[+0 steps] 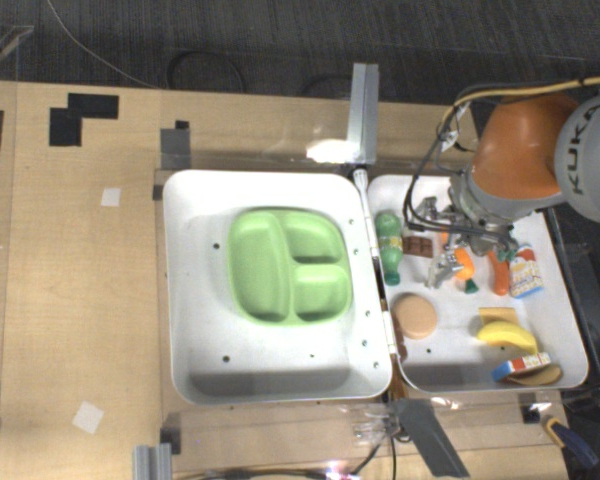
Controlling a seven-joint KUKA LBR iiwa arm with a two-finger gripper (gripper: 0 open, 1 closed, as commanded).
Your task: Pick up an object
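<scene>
The wooden bench (70,318) carries two white bins side by side. The left bin (195,358) holds a green divided plate (287,265) lying flat near its middle. Over the right bin (570,353) hangs the grey arm (590,158) with its orange band (520,148), reaching in across the bin's far right corner. The gripper (450,263) points down into the middle of that bin, amid a crowd of small things; I cannot tell how it is set.

Just beside it lie an orange piece (464,265) and a red piece (501,273), with a white carton (525,273) by the right wall. A green bottle (388,238) lies along the left wall, a brown block (416,246) next to it. Nearer the front sit a tan round disc (416,316), a yellow banana (506,335), and a brown and blue item (528,369) in the front right corner.
</scene>
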